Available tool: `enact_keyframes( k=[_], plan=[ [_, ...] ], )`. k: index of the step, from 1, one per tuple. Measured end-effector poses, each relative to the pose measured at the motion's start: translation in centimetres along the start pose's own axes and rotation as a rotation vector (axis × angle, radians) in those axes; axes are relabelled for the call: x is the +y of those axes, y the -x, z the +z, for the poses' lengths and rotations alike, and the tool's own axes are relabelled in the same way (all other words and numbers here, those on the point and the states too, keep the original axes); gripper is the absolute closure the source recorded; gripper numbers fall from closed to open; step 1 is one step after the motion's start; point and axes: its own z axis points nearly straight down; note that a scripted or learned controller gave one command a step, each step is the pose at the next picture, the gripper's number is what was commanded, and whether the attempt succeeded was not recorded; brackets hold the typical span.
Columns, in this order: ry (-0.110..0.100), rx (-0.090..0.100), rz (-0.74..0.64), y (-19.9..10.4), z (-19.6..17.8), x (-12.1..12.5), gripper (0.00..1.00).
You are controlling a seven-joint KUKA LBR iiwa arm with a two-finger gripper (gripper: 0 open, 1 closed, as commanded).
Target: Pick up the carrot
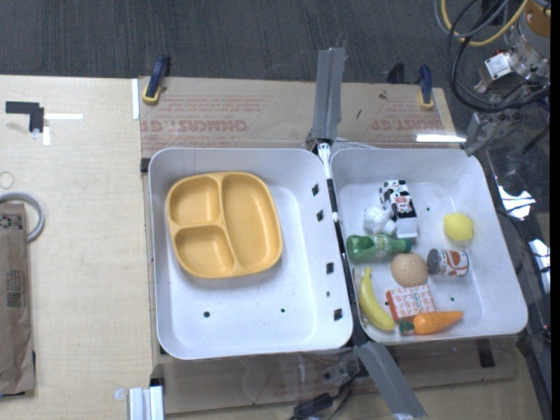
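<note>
along the right bin's point(490, 191) near edge lies the carrot point(432, 323).

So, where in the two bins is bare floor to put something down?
Left bin: bare floor in front of and right of the yellow plate. Right bin: a bare strip behind the cow toy; its middle and front are crowded around the carrot, banana and bottle.

- Arm point(525, 24): cut off by the top and right edges; jaws cannot be made out.
- Brown bag point(15, 296): cut by the left edge.
- Carrot point(430, 323): green end partly behind the red carton point(409, 302).
- Can point(449, 262): label too small to read.
</note>
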Motion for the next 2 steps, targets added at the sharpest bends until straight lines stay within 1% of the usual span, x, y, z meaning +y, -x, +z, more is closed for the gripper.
enact_keyframes(
  k=[1, 2],
  plan=[
    [0.003, -0.001, -0.096, 0.24, 0.69, 0.01, 1.0],
    [0.003, -0.001, -0.399, 0.63, 1.14, -0.04, 1.0]
  ],
)
